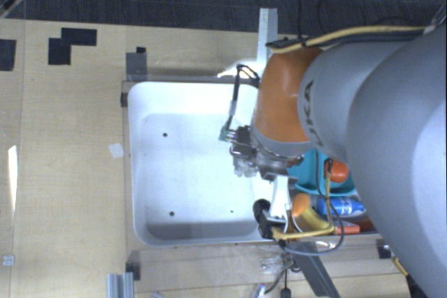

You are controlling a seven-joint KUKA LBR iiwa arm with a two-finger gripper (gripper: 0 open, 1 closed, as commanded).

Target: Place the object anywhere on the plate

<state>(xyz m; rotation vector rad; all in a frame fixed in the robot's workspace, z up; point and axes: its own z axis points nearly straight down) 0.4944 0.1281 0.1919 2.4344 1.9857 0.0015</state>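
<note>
At the far left of the frame the pale wooden bench carries three black marks near its upper left edge and one small white scrap beside the bin. To their right, in the middle of the frame, lies one shallow white bin; its floor shows three small dark dots. The second bin sits to the right, almost wholly covered by the arm, with a strip of its near edge showing at lower right.

The grey arm, with its orange band, fills the right half of the frame, and its wrist hangs over the border between the two bins. The claw shows as a blurred metal block at the right wall of the left bin; I cannot tell how far its fingers stand apart or whether anything is between them.

Under the arm in the right bin, a teal plate peeks out. Just beside it lie one orange ball-like object, one orange-yellow piece and one blue bottle, all partly hidden by the arm and its cables.
</note>
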